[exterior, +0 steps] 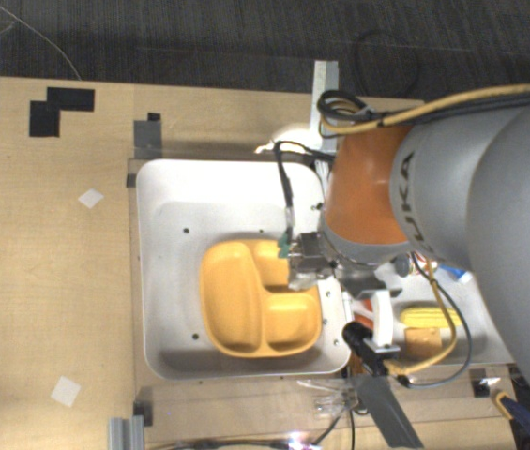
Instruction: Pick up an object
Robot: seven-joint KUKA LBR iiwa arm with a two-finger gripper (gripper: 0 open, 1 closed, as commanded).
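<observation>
The gripper (300, 262) hangs low over the left bin (166, 251), at the end of the arm (452, 204). The arm's orange band and grey bulk cover much of the gripper from above. Its tip is hidden under the wrist, so whether the gripper is open or closed cannot be told. Nor is it clear whether it touches anything.

The tray (236, 298) is yellow, has three compartments and lies flat in that bin. It sits right under the gripper and spreads away from it toward the view's left. The gripper stands over the tray's right edge, about where the wall between the two small compartments meets the rim. One small compartment is just above the gripper in the view and the other just below. The large one lies beyond them, farther from the gripper.

On the gripper's other side is the right bin (476, 312), mostly under the arm. A yellow block (429, 319) lies there, near the gripper and lower right of it in the view. A brown cork-like piece (422, 342) lies against the block. A small blue thing (454, 274) peeks out at the arm's edge, too hidden to name.

The bench (58, 298) is pale wood, and its black marks (58, 106) are well apart from the gripper, up and to the left.
</observation>
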